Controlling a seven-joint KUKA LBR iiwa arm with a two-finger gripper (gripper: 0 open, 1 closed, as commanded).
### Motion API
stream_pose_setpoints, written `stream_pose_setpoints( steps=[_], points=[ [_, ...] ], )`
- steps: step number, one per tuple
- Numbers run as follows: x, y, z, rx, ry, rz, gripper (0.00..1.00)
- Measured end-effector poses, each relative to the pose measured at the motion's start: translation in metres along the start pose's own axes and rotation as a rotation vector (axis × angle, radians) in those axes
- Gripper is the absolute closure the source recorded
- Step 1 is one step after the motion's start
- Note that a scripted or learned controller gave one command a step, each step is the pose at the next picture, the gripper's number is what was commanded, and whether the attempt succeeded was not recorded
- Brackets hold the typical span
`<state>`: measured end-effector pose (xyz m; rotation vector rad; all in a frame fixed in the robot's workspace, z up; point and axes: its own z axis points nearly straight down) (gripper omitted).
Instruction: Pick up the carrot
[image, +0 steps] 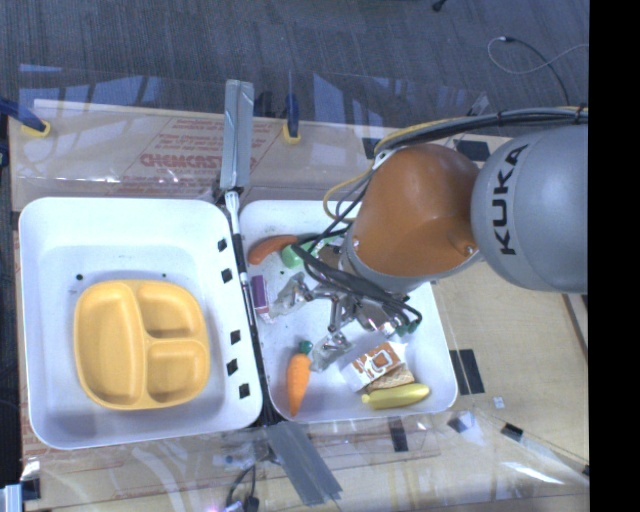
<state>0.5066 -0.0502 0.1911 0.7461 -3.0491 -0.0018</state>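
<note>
**Orange carrot waits at the near edge of the right bin**

Orange and tapered, the carrot (298, 381) lies in the right bin (440, 372), close to the wall it shares with the left bin (30, 330), green top pointing up the view and tip toward the bin's near rim. It lies free, touching no other item that I can make out, which leaves room on both flanks for a grasp.

The gripper (338, 322) hangs over the middle of the same bin, beneath the arm's (530, 210) orange wrist band. It sits above and to the right of the carrot, near but apart from it. Nothing can be seen between the jaws; whether they stand apart or together I cannot tell, since cables and shadow hide the tips.

Other pieces crowd the bin: a sausage-like item (268, 247) by the far wall, a small purple object (259, 295) at the divider, a printed packet (380, 364) and a yellow banana-like piece (396, 396) toward the near right corner. The packet lies closest to the gripper, so a careless descent here would likely catch that instead.

The left bin holds a yellow divided plate (142, 342), well clear of the work.

By my judgement the pick has not begun; the gripper needs to shift toward the divider and line up across the carrot's width.
</note>
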Motion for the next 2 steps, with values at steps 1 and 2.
stream_pose_setpoints(
  steps=[1,2],
  points=[
    [0.042,-0.051,0.1,-0.001,0.0,0.121,0.0],
    [0.035,-0.032,0.021,0.005,-0.006,-0.486,0.0]
  ],
)
